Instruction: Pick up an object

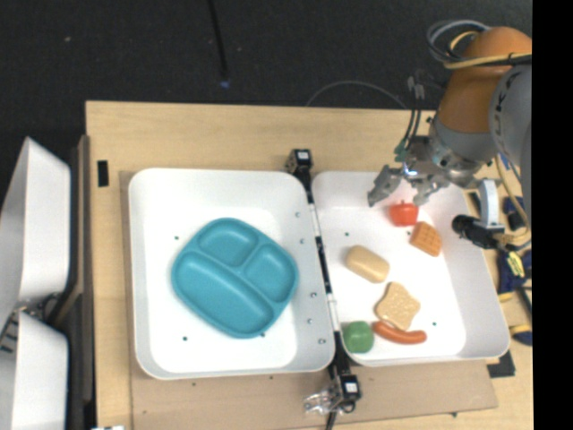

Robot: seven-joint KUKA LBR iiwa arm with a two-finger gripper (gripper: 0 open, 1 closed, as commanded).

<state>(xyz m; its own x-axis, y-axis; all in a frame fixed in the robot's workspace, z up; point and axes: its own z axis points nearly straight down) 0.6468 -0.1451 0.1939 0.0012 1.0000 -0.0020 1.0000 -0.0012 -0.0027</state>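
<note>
Open floor in the right white bin (474, 330) (upper left); small red block (404, 212), orange waffle piece (426, 238) and beige oval bun (367, 263) crowd the centre.

1. you see a teal divided plate (235, 276) in the white left bin (143, 330).
2. your right bin (479, 330) holds a red block (404, 212), orange waffle (426, 238), tan bread roll (367, 263), toast slice (397, 305), red sausage (399, 333), green ball (358, 337).

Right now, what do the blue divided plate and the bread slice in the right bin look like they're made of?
The blue divided plate looks like moulded plastic, matte: one even teal colour, rounded compartment ridges. The bread slice looks like a toy, probably plastic or foam: flat tan face, darker crust edge, no crumbs. The view is too coarse to tell which.
</note>
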